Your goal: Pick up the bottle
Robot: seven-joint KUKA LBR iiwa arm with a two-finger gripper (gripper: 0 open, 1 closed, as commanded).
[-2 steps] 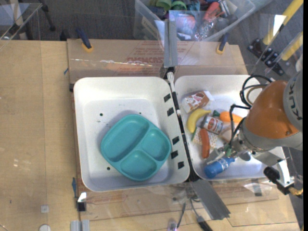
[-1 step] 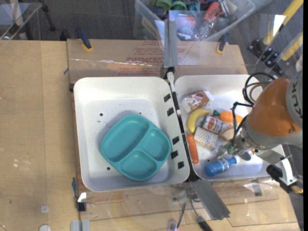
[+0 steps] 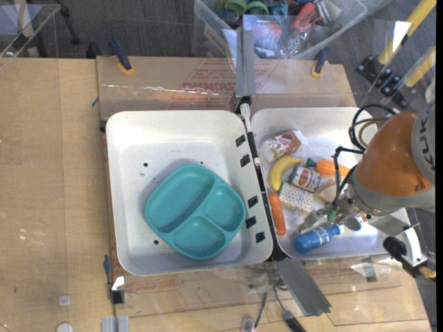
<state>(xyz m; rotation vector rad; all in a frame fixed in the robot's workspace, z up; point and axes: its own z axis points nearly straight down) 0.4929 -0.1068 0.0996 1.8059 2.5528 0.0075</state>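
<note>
The blue bottle [image 3: 317, 238] lies on its side near the front wall of the right bin [image 3: 325, 118], beside a carrot [image 3: 277, 214]. The jaws [image 3: 337, 215] hover just above its capped end — whether spread or closed, I cannot tell.

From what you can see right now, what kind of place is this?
Probably a robotics lab bench set up for grasping trials: two white bins sit side by side under a grey and orange arm, with a clear tub of assorted toys behind.
</note>
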